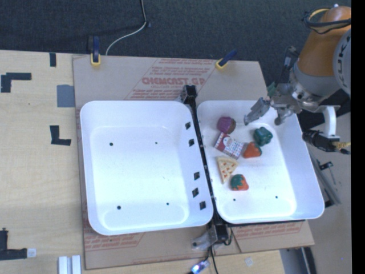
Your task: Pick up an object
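Bins sit side by side on a cardboard sheet (171, 79) laid over the bench (34, 153). Nothing lies between the walls of the left bin (91, 170), which shows only small dark dots on its floor. All the objects are in the right bin (296, 198), gathered in its upper left part near the black divider (197, 153) that joins the two bins.

A purple lump (226, 124) lies farthest back. Just below it a red and white packet (229, 145) lies tilted, and an orange piece (252, 150) touches the packet's right end. A green piece (263, 135) sits just above and right of the orange one, close against it. A yellow wedge (226, 168) lies below the packet, and a red and green piece (239, 182) sits just beside the wedge's lower right corner.

The hand (266, 114) hangs over the back right part of the right bin, its two fingers spread wide with nothing between them. One finger (255, 112) points down and left toward the gap between the purple lump and the green piece; the other is nearer the bin's right wall. The green piece is the object closest to the hand, with the orange piece and packet crowded just beyond it.

Two clamps, one yellow (94, 50) and one blue and yellow (225, 60), grip the back edge of the cardboard. A white cable (134, 27) runs over the dark floor behind.
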